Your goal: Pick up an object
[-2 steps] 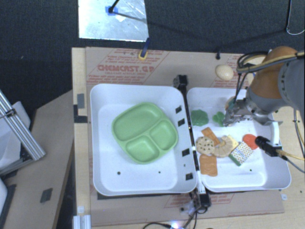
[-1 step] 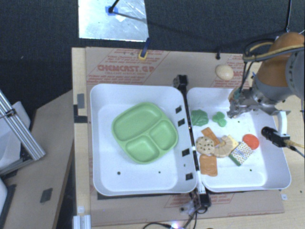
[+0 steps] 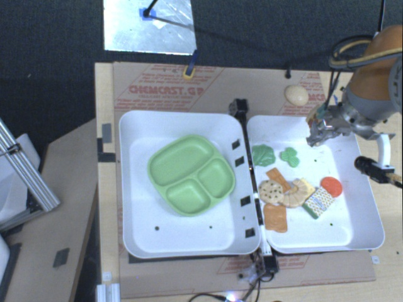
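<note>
Bench: one brown board [image 3: 164, 83] with red lettering, bearing everything else.
Bins: two shallow white bins side by side — the left bin [image 3: 135, 231] and the right bin [image 3: 362, 231], touching along a black hinge strip.
Arm: one grey arm with orange band [image 3: 378, 61], reaching in from the right over the right bin's far corner.
Plate: one green three-compartment plate [image 3: 189, 175], lying flat in the middle of the left bin.
Gripper: one gripper [image 3: 320, 133], hovering above the right bin's far side; nothing is seen between its tips, and whether they are apart or together cannot be told.
Task objects: roughly eight small toy foods clustered in the right bin's near-left part — two green leafy pieces [image 3: 263, 154], one cookie [image 3: 271, 192], one red tomato slice [image 3: 331, 186], one patterned box [image 3: 318, 202], one orange slab [image 3: 275, 218], the rest pale pieces touching the cookie.
Egg: one pale egg-shaped item [image 3: 296, 94], on the board outside the bins, beyond the right bin.
</note>
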### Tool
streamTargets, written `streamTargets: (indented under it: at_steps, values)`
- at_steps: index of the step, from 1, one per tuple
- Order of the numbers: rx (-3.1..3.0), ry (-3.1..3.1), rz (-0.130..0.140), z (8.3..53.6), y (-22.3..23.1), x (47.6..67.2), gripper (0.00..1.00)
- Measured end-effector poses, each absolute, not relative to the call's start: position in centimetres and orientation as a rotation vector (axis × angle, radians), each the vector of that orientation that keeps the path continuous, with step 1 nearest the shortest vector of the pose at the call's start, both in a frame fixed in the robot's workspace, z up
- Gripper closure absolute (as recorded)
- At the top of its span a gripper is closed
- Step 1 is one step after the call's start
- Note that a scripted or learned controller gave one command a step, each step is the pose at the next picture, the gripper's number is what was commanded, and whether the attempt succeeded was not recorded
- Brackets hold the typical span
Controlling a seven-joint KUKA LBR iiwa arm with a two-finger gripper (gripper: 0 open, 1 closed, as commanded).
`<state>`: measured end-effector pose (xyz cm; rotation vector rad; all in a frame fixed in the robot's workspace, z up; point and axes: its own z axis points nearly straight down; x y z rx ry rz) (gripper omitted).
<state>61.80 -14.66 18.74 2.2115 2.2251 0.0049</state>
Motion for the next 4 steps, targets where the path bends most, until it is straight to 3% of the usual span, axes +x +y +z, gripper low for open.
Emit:
streamTargets:
  at_steps: [1,3,4]
  values:
    - [2.211,2.226,0.004,22.7,-14.7,61.9,1.0]
    - [2.209,2.232,0.006,21.7,-4.2,65.1,1.0]
    - [2.21,2.231,0.005,23.1,1.0,65.7,1.0]
